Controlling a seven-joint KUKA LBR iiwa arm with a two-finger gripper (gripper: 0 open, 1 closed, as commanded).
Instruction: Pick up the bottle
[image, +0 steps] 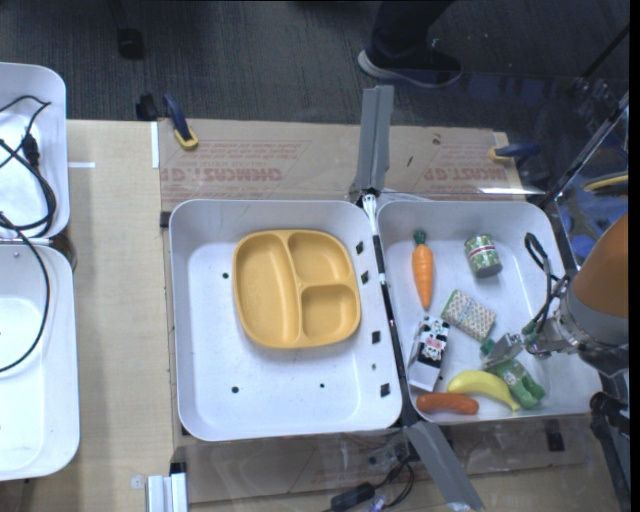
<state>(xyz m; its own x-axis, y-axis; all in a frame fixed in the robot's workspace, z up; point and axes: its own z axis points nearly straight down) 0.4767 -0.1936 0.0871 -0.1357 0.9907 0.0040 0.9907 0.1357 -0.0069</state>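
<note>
We saw a pale wood counter (110, 300) bearing two white bins, with dark floor beyond it. The left bin (200, 400) held a yellow divided plate (296, 287). The green bottle (522, 381) lay in the right bin (450, 215), just beside a banana (480, 385). The gripper (510, 347) hovered at the bottle; whether its fingers were apart we could not tell.

Wooden bench (120, 300) under two white bins, left (200, 330) and right (530, 215), side by side.
</note>
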